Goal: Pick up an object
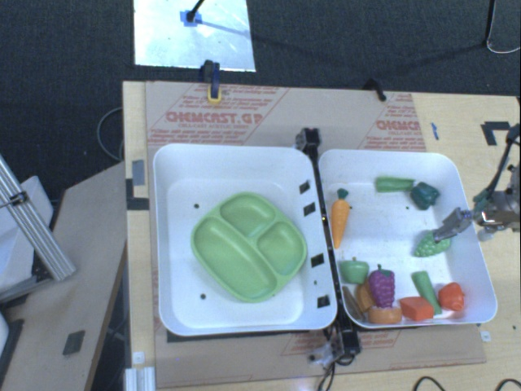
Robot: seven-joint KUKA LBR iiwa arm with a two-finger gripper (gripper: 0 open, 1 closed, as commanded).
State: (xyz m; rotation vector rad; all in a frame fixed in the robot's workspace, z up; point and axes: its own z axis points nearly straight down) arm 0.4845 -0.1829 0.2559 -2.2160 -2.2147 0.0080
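Note:
The right bin (391, 218) holds toy foods. An orange carrot (340, 218) lies by its left wall. A long green vegetable (394, 184) and a dark teal piece (424, 194) sit at the back. At the front are a green pepper (354, 270), purple grapes (381, 286), a green pod (425, 287), a red piece (416, 308) and an orange-red tomato (452, 296). My gripper (449, 228) reaches in over the right wall, low and right above a light green bumpy piece (429, 247), touching or nearly touching its upper end. I see nothing lifted.
The left bin (179, 186) holds a green divided plate (248, 247). A black divider with clips (319, 235) runs between the bins. The arm (498, 210) hangs over the right bin's right rim. A clamp (212, 80) stands at the bench's back edge.

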